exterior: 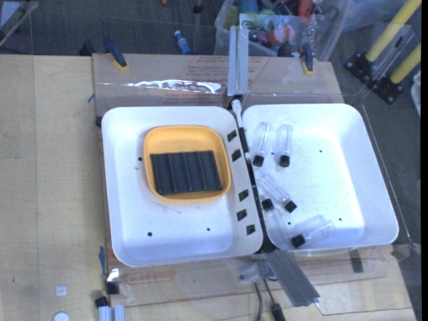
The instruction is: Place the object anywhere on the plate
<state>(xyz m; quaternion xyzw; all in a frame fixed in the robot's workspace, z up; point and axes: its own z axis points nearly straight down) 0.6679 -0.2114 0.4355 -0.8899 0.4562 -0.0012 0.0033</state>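
A yellow plate [183, 134] with rounded corners lies in the left white bin [127, 199], toward its back. A dark grey ribbed block [186, 172] rests flat on the plate and covers most of its floor. Several clear plastic vials with black caps lie loose in the right white bin [354, 179]. Two of them [262, 141] [284, 142] lie side by side near the back left. Another vial [276, 191] sits by the divider, and one more [312, 231] is near the front.
A row of black clips [242, 194] runs along the seam between the bins. A clear tub of colourful items [287, 12] stands behind the bench. Blue clamps [118, 57] hold the back board. Wooden bench surface [47, 179] extends to the left.
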